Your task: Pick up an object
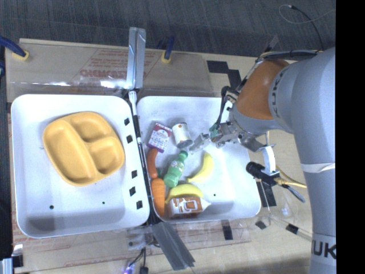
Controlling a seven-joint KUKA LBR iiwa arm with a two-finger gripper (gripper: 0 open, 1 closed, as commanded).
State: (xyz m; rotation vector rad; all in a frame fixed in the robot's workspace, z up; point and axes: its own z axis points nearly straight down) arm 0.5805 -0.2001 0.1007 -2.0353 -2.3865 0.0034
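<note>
Several small items crowd right bin (242,207); gripper (201,142) hovers just above banana (204,167), beside white can (181,133). Jaw state: cannot tell. Banana probably light, soft, bruisable, smooth skin; best pinched across mid-curve, gently. Bottle (175,169) rounder, likelier to slip.

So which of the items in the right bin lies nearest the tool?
The banana. It lies just below the tool, while the green bottle, the small white can and the carrot sit further left.
</note>
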